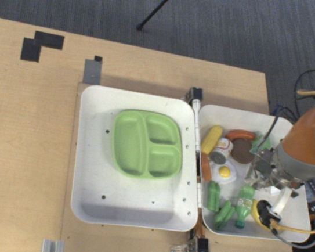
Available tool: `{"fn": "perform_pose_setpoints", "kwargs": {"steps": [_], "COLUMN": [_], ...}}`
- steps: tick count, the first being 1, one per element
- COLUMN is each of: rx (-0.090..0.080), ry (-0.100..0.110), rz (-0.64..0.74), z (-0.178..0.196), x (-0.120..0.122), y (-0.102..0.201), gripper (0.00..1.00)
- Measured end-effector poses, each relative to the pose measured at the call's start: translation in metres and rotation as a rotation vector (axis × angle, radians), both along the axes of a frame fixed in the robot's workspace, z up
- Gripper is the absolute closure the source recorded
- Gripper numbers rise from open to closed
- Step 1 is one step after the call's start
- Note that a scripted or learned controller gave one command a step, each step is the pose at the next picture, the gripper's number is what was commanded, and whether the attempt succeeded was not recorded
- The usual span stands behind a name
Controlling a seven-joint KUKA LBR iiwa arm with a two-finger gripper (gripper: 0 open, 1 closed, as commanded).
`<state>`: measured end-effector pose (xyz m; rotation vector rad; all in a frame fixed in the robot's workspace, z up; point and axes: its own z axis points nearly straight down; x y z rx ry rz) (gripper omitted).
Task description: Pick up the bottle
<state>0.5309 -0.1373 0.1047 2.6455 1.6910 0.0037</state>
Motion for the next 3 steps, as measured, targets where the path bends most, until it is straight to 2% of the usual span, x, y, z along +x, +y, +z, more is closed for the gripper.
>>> {"fn": "perform_pose_setpoints", "kwargs": {"steps": [1,2,3], "rx": [-0.003,0.003,0.002], "ry": [-0.008,0.0,0.004], "rz": [0.05,0.018,-0.035], "z": [-0.018,0.086,0.079], "x": [-0.041,-0.043,-0.044], "y": [-0.005,0.118,0.204], "gripper": [1.0,1.0,1.0]}}
